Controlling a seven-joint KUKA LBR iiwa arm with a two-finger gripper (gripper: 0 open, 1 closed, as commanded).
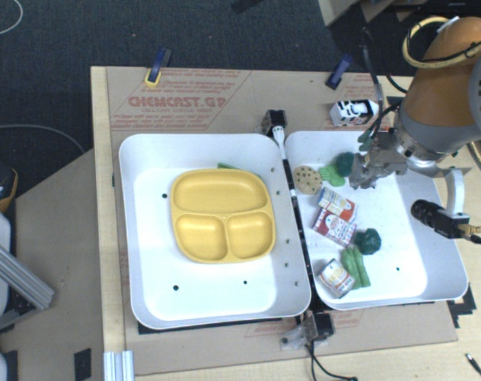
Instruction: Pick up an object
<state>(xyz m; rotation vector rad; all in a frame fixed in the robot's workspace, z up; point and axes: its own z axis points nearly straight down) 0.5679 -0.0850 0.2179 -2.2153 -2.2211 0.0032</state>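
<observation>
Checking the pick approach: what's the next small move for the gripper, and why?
Probably a short descent. The gripper hangs over the right bin next to the green round object, with nothing seen between its fingers. The red-and-white carton and the cookie lie further left.

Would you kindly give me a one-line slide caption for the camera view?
KUKA arm's gripper hovers over the right bin of small objects; a yellow divided tray fills the left bin.

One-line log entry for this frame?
arm: over right bin | end effector: above green item | yellow tray: left bin
</observation>
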